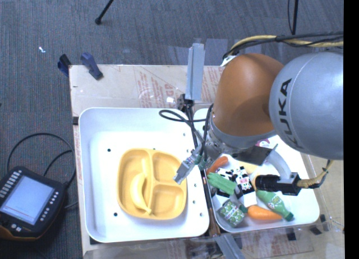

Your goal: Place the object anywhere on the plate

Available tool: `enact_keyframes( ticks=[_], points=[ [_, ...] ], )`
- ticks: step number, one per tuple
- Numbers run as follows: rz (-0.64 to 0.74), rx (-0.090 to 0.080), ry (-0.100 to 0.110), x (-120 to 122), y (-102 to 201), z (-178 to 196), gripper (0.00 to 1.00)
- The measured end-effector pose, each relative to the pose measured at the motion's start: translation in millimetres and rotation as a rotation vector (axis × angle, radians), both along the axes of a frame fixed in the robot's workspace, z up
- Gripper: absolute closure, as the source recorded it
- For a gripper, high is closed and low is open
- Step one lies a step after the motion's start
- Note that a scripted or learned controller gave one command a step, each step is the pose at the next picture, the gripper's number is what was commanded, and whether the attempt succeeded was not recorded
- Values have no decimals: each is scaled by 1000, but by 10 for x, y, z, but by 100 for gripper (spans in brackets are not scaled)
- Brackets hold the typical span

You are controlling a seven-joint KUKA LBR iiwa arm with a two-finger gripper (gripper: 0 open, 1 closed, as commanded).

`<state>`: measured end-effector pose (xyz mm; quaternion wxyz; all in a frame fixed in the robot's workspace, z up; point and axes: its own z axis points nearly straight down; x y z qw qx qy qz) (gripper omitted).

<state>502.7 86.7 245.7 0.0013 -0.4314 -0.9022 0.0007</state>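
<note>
"While the two-finger gripper (185, 170) hangs low at the arm-side rim of the yellow plastic plate with three compartments (126, 182), is anything between the jaws?"

"I cannot tell. From above, their gap is too small and blurred to call wide, narrow or loaded. So I cannot say where the object to be placed is either. If it's carried, it's hidden at the tip. Every loose thing I can make out lies behind the jaws, on the arm's side."

"How would you do the placing well, then?"

"Carry the tip further off the rim, so that the two nearer compartments sit squarely beneath the jaws, and release low. Let go at the edge, and I'd expect a rounded toy to roll off onto the floor of the shallow white left bin (95, 140)."

"What do the bins hold?"

"The left bin, beneath the jaws and beyond them, holds the plate. The shallow white right bin (310, 210), behind the jaws, is crowded. An orange toy carrot (263, 213) is furthest back, and a green plastic bottle (275, 201) is just beside it. A black-and-white cow-patterned toy (242, 179) is closer in, and a small green patterned block (231, 212) lies close by it. A second orange piece (217, 163) lies nearest the jaws."
</note>
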Motion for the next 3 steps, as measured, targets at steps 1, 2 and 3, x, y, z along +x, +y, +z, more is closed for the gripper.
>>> enact_keyframes(
  ticks=[1, 2, 3],
  points=[
    [-258, -2, 3, -271, -3, 130, 0],
    [-478, -3, 3, -275, -258, 2, 0],
    [-635, -4, 3, -280, 87, -599, 0]
  ],
)
